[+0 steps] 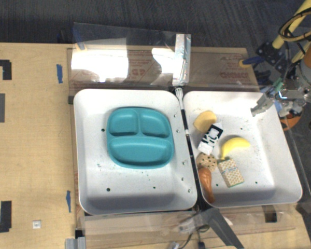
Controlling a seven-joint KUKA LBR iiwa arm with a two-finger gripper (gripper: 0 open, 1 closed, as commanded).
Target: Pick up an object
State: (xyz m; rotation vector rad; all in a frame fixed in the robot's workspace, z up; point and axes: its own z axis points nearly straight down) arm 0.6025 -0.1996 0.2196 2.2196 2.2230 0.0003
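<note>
We see two bins [88, 108] in smooth white plastic, speckled; the teal divided plate [140, 137] looks like matt plastic. Bench [26, 154] looks like raw plywood, with a shiny clear sheet [129, 58] behind and a glossy yellow banana [233, 146].

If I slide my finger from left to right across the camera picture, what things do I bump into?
Teal divided plate in the left bin → yellow banana in the right bin → gripper at the right bin's far right edge.
</note>
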